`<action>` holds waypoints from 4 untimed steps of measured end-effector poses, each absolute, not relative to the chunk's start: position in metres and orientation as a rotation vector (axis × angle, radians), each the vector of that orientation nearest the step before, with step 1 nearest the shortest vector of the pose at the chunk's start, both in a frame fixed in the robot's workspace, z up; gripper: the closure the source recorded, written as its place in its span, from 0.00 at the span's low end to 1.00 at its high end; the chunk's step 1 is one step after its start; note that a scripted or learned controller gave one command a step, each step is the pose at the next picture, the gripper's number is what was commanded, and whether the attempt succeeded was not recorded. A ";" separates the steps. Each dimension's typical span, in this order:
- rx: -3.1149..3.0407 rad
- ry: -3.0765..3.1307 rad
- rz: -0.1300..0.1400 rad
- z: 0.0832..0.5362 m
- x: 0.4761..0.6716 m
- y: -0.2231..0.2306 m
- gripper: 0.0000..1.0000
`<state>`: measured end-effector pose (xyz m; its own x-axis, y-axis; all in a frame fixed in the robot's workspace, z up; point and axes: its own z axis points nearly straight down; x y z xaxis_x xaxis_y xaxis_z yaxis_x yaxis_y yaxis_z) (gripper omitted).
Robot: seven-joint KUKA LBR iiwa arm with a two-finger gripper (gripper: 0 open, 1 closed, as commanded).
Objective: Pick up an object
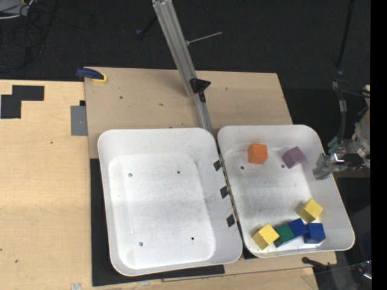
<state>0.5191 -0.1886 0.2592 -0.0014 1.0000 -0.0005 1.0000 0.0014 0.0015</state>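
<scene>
The right white bin (239,195) holds several small blocks. An orange block (257,153) and a purple block (293,156) lie near its far side. A yellow block (310,210) sits toward the right wall. Along the near edge a second yellow block (265,235), a green block (284,236) and two blue blocks (307,230) are bunched together. My gripper (326,164) hangs at the bin's right rim, just right of the purple block and apart from it, with nothing seen in it.
The left white bin (112,144) lies beside the right one, joined by black clips along the divide. A slanted aluminium bar (179,47) rises behind the bins. A blue and yellow clamp (92,74) sits at the bench's far left corner.
</scene>
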 end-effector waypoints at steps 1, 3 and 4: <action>2.216 2.229 0.002 0.264 0.532 -0.135 1.00; 2.219 2.228 -0.002 0.254 0.537 -0.045 1.00; 2.219 2.228 -0.001 0.257 0.543 0.002 1.00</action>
